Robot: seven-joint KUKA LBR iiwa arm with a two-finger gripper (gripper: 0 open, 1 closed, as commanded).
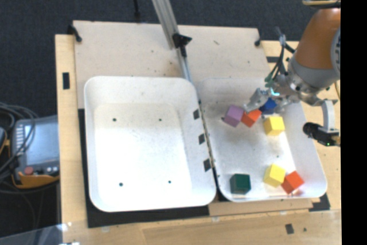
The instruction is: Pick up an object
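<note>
The right bin [304,140] holds several small blocks. A purple block [233,115] and an orange block [250,118] lie side by side near its middle, with a yellow block [274,125] just to their right. A blue block [268,105] shows under the gripper [259,101], which hangs low over the bin's upper part, right above the orange and blue blocks. Near the bin's front edge sit a green block [240,183], a second yellow block [276,174] and a red-orange block [293,181].
The left bin [143,140] lies beside the right one. A slanted aluminium rail [163,3] rises from the back of the bench between the bins. The arm's orange band [318,37] comes in at the upper right.
</note>
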